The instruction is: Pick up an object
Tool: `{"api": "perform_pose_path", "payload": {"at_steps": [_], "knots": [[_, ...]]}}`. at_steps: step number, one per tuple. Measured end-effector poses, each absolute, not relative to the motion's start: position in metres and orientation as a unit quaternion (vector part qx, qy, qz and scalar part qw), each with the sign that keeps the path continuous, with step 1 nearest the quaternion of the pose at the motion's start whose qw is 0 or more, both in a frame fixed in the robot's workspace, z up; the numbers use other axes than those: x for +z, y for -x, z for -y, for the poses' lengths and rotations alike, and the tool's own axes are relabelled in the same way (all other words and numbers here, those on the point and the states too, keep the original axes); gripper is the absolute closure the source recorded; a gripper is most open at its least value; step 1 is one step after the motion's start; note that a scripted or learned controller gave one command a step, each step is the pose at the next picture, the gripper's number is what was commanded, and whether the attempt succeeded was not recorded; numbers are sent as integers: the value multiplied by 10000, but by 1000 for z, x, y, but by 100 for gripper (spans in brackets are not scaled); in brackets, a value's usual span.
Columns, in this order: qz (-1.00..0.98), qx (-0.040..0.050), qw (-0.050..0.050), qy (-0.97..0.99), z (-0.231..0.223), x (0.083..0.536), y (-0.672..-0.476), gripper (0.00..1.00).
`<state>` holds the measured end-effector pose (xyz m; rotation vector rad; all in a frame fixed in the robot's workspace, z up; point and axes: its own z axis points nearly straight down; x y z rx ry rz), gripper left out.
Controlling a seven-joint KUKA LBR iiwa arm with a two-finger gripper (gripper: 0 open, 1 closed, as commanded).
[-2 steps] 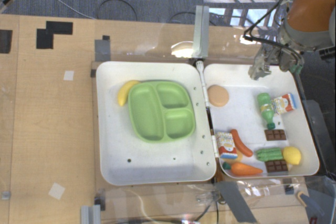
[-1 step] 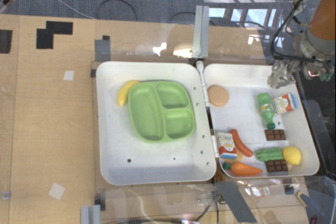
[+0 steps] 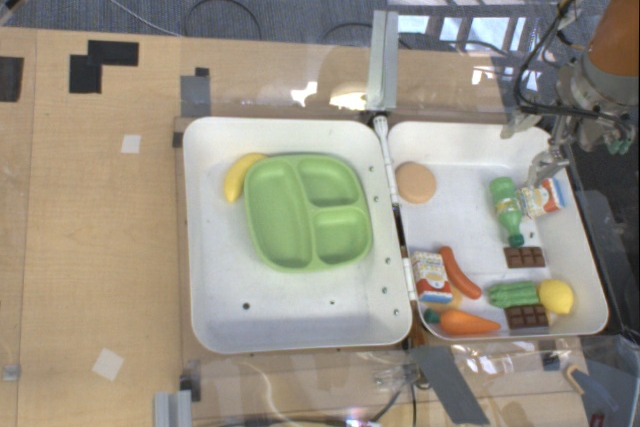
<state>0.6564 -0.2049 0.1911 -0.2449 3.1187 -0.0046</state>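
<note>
The right bin [image 3: 470,215] holds several toys: a tan bun [image 3: 415,182], a green bottle [image 3: 507,208], a small white, red and blue carton [image 3: 550,199], two chocolate bars [image 3: 524,257] [image 3: 527,317], a lemon [image 3: 556,296], a green pickle [image 3: 512,294], a red sausage [image 3: 460,273], a carrot [image 3: 468,322] and a white packet [image 3: 429,275]. My gripper [image 3: 547,167] hangs over the bin's far right part, just above the carton and to the right of the bottle. Nothing is visibly held.
The left bin [image 3: 210,295] carries a green divided plate [image 3: 305,211] with a banana [image 3: 238,175] at its upper left edge. A metal post [image 3: 380,65] stands behind the divider between the bins. The arm's cables [image 3: 545,35] loop at the far right.
</note>
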Motion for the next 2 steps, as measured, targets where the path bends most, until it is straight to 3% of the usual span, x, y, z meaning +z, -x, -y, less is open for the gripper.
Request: {"api": "perform_pose_path", "payload": {"at_steps": [1,2], "knots": [[-9906,-20,79,1365,178,90,-641,0],[-9904,-29,133,1374,176,104,-645,100]]}}
